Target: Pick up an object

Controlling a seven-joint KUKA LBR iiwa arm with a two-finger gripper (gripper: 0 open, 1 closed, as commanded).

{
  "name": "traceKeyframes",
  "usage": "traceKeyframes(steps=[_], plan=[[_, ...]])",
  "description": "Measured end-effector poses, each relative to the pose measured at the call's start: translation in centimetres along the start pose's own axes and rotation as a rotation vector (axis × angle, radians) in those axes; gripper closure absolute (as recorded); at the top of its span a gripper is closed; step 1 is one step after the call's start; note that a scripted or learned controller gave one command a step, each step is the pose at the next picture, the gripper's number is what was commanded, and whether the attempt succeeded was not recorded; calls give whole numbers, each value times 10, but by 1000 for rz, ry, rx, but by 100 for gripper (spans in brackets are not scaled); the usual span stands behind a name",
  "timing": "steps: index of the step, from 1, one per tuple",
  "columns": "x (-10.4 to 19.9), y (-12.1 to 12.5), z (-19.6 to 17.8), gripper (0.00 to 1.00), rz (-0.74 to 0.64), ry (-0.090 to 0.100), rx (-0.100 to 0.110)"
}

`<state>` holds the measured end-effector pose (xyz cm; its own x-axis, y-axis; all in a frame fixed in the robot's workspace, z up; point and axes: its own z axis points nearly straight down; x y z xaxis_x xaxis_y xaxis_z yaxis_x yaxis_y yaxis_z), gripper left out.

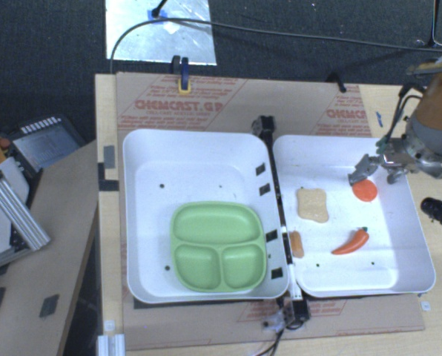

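Nearest the lens sits the green divided plate (pixel 219 246) in the left bin (pixel 143 150); my target, the round orange-red piece (pixel 365 190), lies in the right bin (pixel 406 273), just under my pincer (pixel 369 170). Below it are a chili pepper (pixel 351 242), a tan slice (pixel 313 205) and a small sausage (pixel 296 244). That round piece could roll or squirt sideways if I close off-centre. How wide my pincer stands, and whether it grips anything, I cannot tell.
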<state>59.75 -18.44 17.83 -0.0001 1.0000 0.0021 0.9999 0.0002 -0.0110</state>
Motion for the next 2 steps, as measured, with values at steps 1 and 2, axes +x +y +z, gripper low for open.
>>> traceKeyframes(steps=[1,2], plan=[[0,3,-8,0,-3,-2,-12],[2,1,34,0,-2,-2,-10]])
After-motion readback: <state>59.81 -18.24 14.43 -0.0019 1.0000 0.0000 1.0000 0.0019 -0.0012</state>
